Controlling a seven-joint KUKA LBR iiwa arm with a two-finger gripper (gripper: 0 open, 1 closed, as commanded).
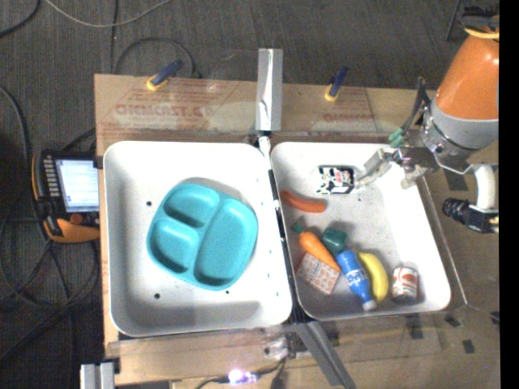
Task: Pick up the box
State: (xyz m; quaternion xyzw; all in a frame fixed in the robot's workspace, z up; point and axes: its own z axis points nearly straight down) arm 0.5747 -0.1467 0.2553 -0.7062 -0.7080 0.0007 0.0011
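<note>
**Gripper at the black-and-white carton, right bin**

Reaching in from the right, with the gripper [369, 171] low over the far part of the right bin [434, 241]. Fingers touching the right edge of the small black-and-white box [336, 178]; whether parted or closed around it, cannot tell. Just nearer than that box: an orange sausage [304, 203]. Further toward the near wall from the box: a carrot [318, 248], a teal-capped item [334, 238], a patterned flat box [318, 274], a blue bottle [355, 276], a banana [375, 275], a can [405, 283]. Well left of the box, in the left bin [122, 241]: a teal divided plate [203, 233].
</note>
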